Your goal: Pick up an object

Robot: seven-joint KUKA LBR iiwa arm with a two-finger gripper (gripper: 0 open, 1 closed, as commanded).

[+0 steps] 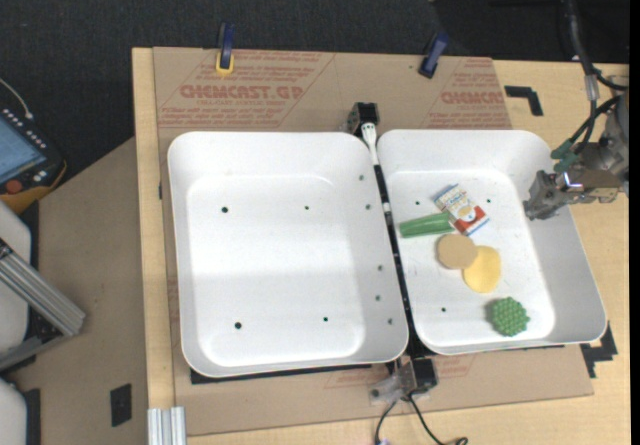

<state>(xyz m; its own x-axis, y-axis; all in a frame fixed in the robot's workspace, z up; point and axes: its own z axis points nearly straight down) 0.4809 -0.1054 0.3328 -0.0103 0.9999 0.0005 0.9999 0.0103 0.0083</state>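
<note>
The right bin [560, 273] holds several small objects: a green stick [425, 226], a small white, blue and red box [460, 209], a tan disc [456, 252], a yellow round piece [484, 269] and a green knobbly ball [507, 316]. My gripper [546, 195] hangs over the right bin's right rim, to the right of the box. Nothing shows between its fingers.
The left bin [200, 233] lies beside the right one, joined by a black divider strip [385, 223]. Both sit on a cardboard sheet [300, 83] held by blue clamps [225, 48] at the back. Cables and grey hardware crowd the far right edge.
</note>
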